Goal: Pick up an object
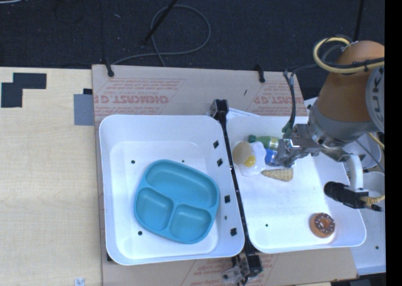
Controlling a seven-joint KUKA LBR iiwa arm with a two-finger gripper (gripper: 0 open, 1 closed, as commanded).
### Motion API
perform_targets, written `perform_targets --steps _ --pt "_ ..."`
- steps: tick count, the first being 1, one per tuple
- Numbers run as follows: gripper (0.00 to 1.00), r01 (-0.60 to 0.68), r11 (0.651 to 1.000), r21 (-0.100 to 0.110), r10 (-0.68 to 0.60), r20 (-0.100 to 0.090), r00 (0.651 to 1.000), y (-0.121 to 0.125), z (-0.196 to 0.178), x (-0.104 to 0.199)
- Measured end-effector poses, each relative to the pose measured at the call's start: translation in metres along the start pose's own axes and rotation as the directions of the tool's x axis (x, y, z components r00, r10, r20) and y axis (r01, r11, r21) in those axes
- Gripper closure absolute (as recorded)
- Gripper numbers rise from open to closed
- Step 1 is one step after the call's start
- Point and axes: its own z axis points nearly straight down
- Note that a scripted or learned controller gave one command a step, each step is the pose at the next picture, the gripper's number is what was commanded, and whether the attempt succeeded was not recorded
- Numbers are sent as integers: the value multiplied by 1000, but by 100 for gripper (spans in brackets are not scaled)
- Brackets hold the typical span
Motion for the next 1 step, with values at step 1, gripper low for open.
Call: perform_targets --steps 1 --pt "100 2 1000 5 -2 -1 1000 7 10 48"
